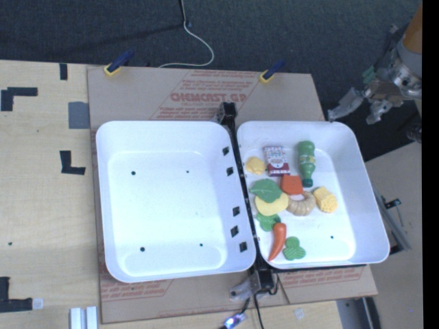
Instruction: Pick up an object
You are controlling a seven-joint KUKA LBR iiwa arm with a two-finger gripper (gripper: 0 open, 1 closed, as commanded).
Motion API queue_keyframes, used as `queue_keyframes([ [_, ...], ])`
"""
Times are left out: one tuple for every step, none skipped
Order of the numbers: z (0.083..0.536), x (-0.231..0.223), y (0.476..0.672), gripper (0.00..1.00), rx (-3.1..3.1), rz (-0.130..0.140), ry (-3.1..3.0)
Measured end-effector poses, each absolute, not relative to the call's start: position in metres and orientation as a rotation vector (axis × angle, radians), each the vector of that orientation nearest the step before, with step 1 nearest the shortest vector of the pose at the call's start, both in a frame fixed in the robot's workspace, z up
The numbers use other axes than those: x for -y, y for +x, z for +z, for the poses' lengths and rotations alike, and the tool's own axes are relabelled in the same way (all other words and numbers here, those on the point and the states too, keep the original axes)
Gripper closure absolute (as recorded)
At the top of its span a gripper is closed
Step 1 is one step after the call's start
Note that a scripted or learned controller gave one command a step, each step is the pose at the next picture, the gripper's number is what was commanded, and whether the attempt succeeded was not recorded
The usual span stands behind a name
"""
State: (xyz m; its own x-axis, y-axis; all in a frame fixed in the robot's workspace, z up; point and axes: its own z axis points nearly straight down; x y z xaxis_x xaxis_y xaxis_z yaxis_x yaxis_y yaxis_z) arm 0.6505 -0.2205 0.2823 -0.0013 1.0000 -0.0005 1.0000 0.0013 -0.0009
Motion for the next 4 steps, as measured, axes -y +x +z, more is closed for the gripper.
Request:
queue_keyframes([
  [0.076,0.222,0.612,0.00,2.218,0.008,-2.216],
  [0.085,0.198,0.668,0.00,2.229,-0.003,-2.218],
  [0.095,0.200,0.666,1.00,2.226,0.002,-2.219],
  [0.107,0.172,0.598,1.00,2.217,0.005,-2.218],
])
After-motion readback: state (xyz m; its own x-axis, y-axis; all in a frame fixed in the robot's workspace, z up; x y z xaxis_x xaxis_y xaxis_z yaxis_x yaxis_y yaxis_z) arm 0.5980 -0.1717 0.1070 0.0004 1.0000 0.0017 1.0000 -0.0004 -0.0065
